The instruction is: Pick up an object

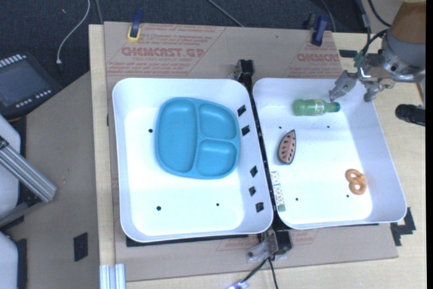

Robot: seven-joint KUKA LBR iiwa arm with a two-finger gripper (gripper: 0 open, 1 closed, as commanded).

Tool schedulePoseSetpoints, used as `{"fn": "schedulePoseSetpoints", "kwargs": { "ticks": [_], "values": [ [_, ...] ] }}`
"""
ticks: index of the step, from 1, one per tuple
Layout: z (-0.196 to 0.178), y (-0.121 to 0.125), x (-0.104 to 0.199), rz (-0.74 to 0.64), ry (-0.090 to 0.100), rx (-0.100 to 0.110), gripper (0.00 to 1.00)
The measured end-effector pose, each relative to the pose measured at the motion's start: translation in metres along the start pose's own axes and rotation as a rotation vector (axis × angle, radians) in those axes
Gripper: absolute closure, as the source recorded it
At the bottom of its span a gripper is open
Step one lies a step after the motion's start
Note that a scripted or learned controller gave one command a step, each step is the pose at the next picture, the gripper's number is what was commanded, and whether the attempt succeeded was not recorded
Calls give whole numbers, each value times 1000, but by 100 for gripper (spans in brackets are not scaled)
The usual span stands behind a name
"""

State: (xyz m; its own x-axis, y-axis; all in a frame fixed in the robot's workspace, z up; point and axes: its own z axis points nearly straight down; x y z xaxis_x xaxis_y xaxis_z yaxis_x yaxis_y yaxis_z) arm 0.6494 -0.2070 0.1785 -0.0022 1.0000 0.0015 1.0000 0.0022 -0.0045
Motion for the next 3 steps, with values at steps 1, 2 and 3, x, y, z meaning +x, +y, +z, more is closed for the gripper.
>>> {"fn": "schedulePoseSetpoints", "kwargs": {
  "ticks": [1, 2, 3],
  "values": [
    [42, -2, 2, 1, 0, 1, 0],
    [96, -4, 2, 0, 1, 7, 0],
    [81, -1, 2, -1, -1, -2, 100]
  ]
}}
